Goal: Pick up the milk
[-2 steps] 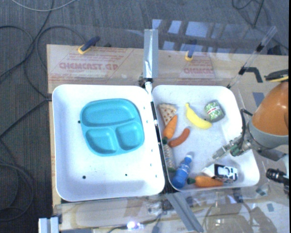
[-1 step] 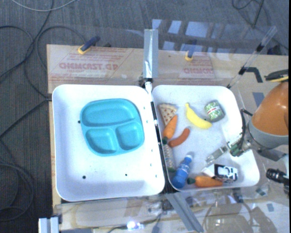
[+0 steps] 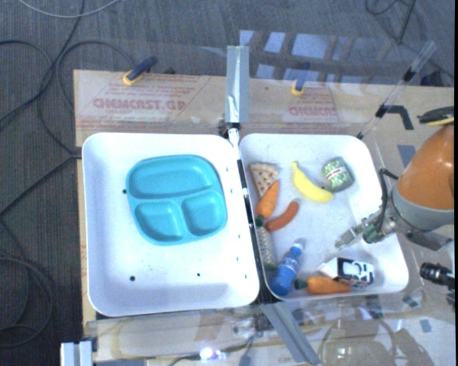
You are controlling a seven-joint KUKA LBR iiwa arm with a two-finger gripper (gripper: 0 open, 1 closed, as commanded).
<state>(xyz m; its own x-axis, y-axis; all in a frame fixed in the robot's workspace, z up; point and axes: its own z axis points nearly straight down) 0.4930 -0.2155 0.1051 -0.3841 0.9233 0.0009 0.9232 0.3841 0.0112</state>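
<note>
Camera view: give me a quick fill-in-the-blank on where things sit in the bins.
1. The blue tray lies in the ____ bin.
2. The banana lies between the cracker and the ____ can.
3. The blue bottle lies against the right bin's ____ wall.
4. The milk lies just right of a ____ near the bin's front edge, with the gripper above it in the picture.

Missing words: left; green; left; carrot

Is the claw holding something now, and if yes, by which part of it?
It cannot be told. The claw hangs over the right bin, above the milk, and nothing shows between its tips.
</note>
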